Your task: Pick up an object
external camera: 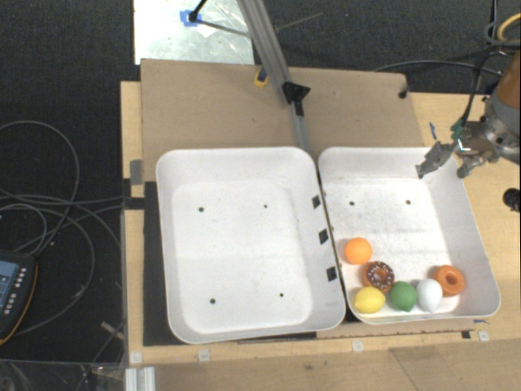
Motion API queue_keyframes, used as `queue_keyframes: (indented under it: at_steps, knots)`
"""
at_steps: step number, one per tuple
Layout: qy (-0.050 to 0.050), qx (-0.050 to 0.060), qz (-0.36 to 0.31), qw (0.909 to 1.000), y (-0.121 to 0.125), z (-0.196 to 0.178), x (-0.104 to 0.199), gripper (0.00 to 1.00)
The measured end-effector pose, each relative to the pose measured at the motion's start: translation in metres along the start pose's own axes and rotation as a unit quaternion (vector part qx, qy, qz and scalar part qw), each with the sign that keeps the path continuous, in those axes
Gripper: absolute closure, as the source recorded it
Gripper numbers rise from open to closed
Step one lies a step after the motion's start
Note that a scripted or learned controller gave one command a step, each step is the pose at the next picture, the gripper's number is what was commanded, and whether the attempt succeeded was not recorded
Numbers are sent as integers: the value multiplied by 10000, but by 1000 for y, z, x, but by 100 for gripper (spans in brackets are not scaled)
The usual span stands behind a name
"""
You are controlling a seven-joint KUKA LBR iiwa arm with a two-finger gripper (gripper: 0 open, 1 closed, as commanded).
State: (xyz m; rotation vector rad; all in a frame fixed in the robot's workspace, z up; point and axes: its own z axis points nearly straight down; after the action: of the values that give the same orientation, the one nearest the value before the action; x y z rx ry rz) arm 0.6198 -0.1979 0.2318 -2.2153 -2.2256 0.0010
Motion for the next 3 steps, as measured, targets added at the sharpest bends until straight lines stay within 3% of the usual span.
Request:
queue_keyframes:
  at_steps: [1,3]
  knots:
    - [-9,-17,-10,10000,1,-2,0,0]
    - [-2,9,22,10000,-3,109,-18,0]
